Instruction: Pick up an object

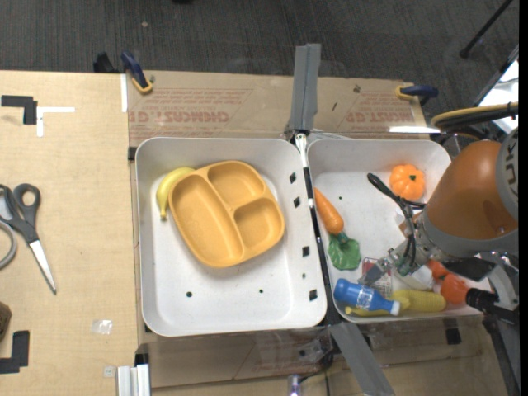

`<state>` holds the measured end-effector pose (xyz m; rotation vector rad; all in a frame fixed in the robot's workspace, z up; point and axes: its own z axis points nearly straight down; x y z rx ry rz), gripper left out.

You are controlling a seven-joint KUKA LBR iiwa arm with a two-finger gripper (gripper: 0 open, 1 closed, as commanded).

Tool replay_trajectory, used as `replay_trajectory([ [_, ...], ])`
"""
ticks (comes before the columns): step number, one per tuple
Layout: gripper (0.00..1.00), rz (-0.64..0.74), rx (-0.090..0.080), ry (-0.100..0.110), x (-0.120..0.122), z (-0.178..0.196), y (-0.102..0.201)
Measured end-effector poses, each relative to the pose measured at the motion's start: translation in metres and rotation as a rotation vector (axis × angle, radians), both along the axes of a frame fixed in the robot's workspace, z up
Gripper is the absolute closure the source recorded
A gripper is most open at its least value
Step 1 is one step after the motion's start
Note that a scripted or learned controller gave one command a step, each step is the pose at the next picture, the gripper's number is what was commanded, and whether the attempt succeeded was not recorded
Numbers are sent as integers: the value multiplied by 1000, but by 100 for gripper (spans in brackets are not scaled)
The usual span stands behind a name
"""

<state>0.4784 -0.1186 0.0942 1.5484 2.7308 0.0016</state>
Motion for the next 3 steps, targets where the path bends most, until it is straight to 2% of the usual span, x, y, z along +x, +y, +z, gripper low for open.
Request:
replay_trajectory([
  [1, 100, -2, 0, -5, 2, 9, 0],
  [2, 0, -3, 0, -5, 3, 9, 0],
  [3, 0, 158, -1, 2, 96, -2, 3],
])
